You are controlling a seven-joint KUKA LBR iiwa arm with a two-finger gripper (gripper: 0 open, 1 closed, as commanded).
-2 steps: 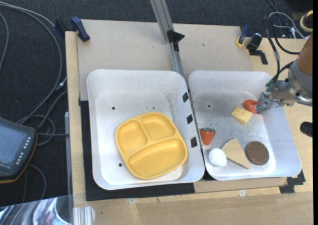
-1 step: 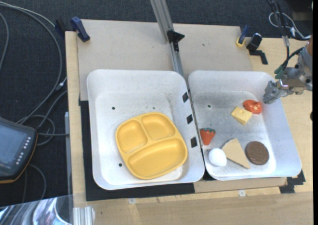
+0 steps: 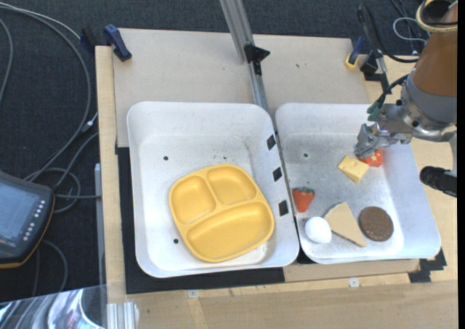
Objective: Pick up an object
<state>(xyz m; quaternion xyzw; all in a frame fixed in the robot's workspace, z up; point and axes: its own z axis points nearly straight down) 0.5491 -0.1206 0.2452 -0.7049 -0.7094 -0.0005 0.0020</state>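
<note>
Five toy foods lay in the right bin (image 3: 407, 244); the gripper (image 3: 370, 147) hung over a small red piece (image 3: 375, 159) beside the yellow cheese block (image 3: 353, 169), its spread impossible to tell. Crowded so, I feared it might nudge the cheese and miss

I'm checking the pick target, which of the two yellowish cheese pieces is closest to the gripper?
The small yellow cheese block, just below the gripper. The paler wedge lies farther off, by the white egg.
</note>
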